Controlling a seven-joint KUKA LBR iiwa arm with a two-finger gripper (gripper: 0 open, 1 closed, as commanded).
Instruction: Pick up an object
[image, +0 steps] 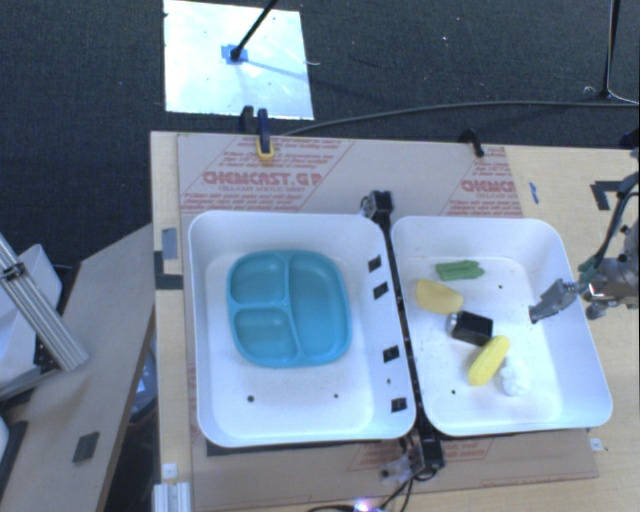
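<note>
The right bin (540, 240) holds a flat green piece (459, 269), a pale yellow lump (438, 296), a small black and silver block (470, 326), a yellow banana-shaped item (488, 360) and a white lump (515, 380). My gripper (567, 308) hangs over the right side of this bin, right of the black block and above the white lump in the view. It is open, with one grey finger (548, 302) slanting left, and nothing sits between the fingers.
A blue divided plate (290, 306) lies in the left bin (215, 400). A black divider with clips (392, 320) runs between the bins. Cables (620, 230) hang by the arm at the right edge.
</note>
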